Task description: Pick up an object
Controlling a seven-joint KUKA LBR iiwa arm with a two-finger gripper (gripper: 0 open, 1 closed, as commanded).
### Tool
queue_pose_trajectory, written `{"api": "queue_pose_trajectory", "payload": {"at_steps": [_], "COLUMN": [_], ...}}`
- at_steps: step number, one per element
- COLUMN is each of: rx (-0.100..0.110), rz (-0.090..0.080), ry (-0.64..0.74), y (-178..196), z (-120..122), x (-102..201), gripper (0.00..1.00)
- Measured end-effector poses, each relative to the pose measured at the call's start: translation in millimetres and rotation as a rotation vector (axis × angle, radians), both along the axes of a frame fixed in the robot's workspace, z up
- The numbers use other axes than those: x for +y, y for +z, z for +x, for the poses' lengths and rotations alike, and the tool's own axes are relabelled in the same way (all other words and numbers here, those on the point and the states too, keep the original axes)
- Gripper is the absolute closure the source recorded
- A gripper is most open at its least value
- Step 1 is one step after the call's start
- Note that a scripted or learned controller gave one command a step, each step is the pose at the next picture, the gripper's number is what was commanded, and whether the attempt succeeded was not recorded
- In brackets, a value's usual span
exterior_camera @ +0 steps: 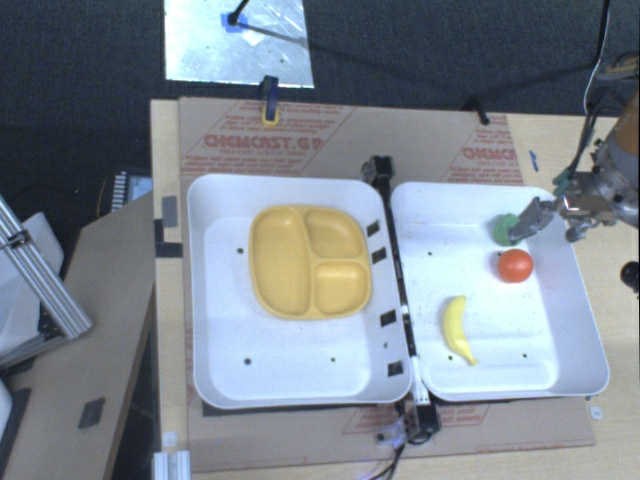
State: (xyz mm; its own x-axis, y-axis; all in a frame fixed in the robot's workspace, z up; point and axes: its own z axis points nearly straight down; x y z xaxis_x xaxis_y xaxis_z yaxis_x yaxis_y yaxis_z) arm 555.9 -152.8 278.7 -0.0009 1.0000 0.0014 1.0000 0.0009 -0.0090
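Small round green object (503,229), partly hidden, near the back of the right white bin (570,368), beside a red tomato-like ball (515,266) and yellow banana (458,330). Gripper (553,218) spread apart just beside the green thing. Pale wooden surface (165,168) under brown printed cardboard (300,138); dark carpet beyond.

Robot lab: bench (330,133), white bins (215,298).

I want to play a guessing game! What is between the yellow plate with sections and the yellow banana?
In the camera view, the divided yellow plastic plate and the curved yellow banana sit in separate white bins; between them lie bare bin floor and the black-clipped seam joining the bins.
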Motion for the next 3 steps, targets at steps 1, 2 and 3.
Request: {"api": "queue_pose_trajectory", "payload": {"at_steps": [1,2,3], "rx": [-0.011,-0.006,-0.007], "rz": [-0.002,-0.001,-0.001], "ry": [0.002,0.000,0.000], "y": [5.7,-53.1,-101.0], "z": [1.8,-4.1,-10.7], "x": [0.3,6.3,7.3], "gripper": [0.00,0.00,0.00]}}
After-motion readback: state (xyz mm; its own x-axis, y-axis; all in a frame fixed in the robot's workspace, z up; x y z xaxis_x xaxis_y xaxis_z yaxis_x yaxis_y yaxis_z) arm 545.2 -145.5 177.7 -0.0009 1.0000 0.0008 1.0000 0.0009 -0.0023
